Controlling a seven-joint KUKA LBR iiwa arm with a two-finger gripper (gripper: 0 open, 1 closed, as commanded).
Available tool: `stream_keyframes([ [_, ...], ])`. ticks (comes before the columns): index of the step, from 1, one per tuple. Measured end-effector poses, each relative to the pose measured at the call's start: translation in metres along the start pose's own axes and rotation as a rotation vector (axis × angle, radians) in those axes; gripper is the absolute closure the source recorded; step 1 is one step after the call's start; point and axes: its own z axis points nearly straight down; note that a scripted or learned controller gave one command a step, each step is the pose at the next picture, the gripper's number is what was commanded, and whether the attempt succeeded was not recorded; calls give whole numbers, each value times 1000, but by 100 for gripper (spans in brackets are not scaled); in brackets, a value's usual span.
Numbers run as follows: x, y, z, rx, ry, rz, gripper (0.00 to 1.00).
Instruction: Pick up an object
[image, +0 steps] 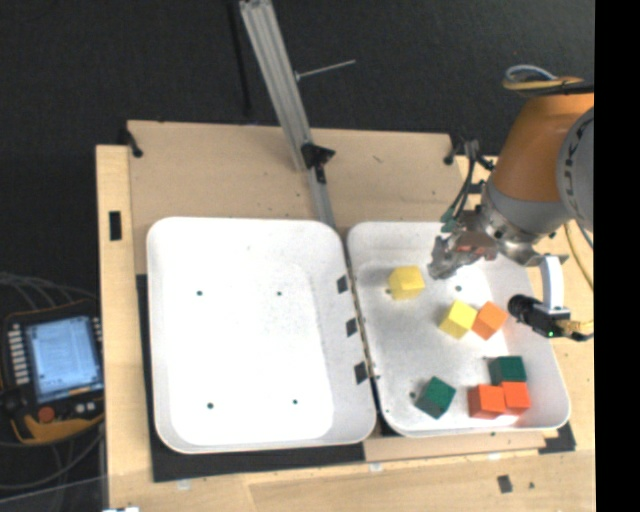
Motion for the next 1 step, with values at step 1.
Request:
stream_keyframes([
  [1, 50, -11, -14, 6, 4, -5, 100],
])
